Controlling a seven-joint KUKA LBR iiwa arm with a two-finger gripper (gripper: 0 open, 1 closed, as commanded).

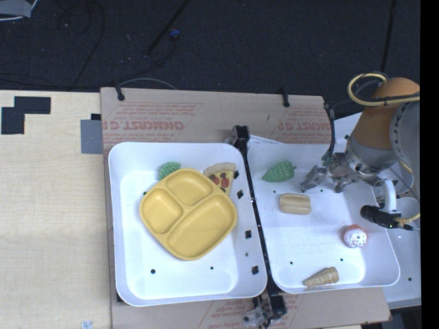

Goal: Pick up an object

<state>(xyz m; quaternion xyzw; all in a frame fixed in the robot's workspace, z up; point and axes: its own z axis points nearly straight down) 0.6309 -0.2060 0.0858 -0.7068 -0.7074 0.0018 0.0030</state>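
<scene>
A: Yellow plastic first, at the far left of the figure: what is it, and does it matter to the task?

B: It is a three-compartment tray (188,213) lying in the left bin (130,252). Behind it a green bumpy toy (169,169) and a pizza-slice toy (221,175) peek past its far edge, each touching or just beside the tray. Nothing in this bin is being handled.

A: And across the divider?

B: The right bin (329,245) holds four loose candidates. A green leafy toy (278,172) sits near the far wall; a tan bread-roll toy (295,203) lies just in front of it; a cone-shaped toy (322,277) rests at the near edge; a small white ball with red marks (354,237) sits toward the right side.

A: Where is the arm?

B: At the right. The claw (321,177) hangs over the far part of the right bin, its fingers spread apart with nothing between them. The leafy toy lies just to its left and the bread roll just below and left of it; it appears apart from both, though height above the bin floor cannot be judged from this slant.

A: So how far along is the pick?

B: By my reading, at the approach stage only. No object is off the bin floor, none is gripped. Left to do: settle on a target, probably one of the two nearest toys, descend around it, close, and lift it off the tabletop.
</scene>
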